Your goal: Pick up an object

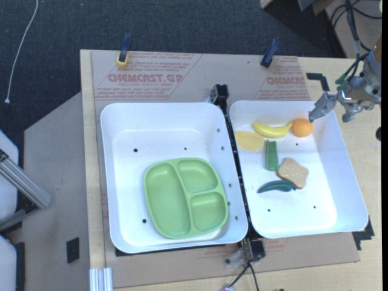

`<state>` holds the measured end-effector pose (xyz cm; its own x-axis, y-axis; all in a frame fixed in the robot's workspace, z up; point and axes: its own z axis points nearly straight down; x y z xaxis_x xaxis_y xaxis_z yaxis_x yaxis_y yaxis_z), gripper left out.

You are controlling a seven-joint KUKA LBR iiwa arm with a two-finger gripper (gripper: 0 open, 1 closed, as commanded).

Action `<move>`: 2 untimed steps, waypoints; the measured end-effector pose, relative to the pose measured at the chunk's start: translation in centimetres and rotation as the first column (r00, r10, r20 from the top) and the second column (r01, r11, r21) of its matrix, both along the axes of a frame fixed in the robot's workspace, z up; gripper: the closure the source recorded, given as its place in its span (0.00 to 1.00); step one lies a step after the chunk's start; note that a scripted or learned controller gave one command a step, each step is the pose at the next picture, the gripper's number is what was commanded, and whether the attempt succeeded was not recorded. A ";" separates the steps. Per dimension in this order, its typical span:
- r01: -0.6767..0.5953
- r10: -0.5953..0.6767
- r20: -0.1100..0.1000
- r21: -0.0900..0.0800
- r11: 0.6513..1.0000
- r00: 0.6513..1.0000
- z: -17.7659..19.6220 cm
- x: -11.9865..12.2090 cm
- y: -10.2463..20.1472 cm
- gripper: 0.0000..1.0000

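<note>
The right bin (339, 162) holds several toy foods. A yellow banana (271, 129) lies beside an orange (301, 127) near the far wall. Next to them are a pale yellow slice (248, 140), a green stick (271, 155), a slice of bread (293, 173) and a dark teal pod (277, 187). My gripper (335, 111) hangs over the bin's far right corner, just right of the orange. It is open and nothing sits between the fingers (320, 108).
The left bin (121, 132) carries a green three-compartment plate (185, 196). A black clamp (219, 93) sits between the bins at the back. Blue clips (270, 53) hold the cardboard sheet. The arm's cables run along the right edge.
</note>
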<state>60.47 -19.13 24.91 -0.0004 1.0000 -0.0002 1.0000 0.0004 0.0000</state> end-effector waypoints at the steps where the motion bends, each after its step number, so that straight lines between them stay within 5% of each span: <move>1: 0.001 -0.001 -0.006 0.002 1.000 1.000 -4.3 -0.3 -0.2 0.00; 2: 0.000 0.000 -0.004 0.002 1.000 1.000 -9.2 -0.1 0.8 0.00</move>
<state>60.36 -18.34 15.66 -0.0005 1.0000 0.0017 1.0000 0.0005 -0.0044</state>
